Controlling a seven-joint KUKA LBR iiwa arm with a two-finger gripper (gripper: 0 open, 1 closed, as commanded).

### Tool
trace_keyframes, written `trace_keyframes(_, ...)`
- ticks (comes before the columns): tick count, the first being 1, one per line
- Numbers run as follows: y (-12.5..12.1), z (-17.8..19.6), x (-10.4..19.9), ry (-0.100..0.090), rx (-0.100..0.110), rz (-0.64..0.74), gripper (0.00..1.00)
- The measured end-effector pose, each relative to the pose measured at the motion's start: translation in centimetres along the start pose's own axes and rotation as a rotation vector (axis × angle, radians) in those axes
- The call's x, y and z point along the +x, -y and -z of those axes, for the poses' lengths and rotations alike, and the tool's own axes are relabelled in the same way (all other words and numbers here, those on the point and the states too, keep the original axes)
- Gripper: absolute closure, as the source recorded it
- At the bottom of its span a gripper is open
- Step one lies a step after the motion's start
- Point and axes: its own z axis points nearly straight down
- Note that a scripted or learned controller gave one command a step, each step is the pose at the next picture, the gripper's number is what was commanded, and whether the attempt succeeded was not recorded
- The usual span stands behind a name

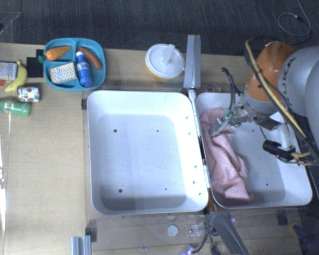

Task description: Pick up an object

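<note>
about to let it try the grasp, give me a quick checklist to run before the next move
1. Target in the bin: pink cloth lies along the left side of the right bin. ok
2. Tool placed over the target: it sits at the cloth's upper end. ok
3. Cloth between the fingers: cannot tell
4. Cloth reachable: bunched against the bin's left wall. cannot tell
5. Cables by the wrist: a black one hangs over the right bin. not ok

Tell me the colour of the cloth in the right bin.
Pale pink cloth, seen in the camera view.
</note>
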Motion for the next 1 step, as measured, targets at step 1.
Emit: trace_keyframes(1, 3.53, 0.12, 1.64, 0.001, -0.002, 0.062, 0.00)
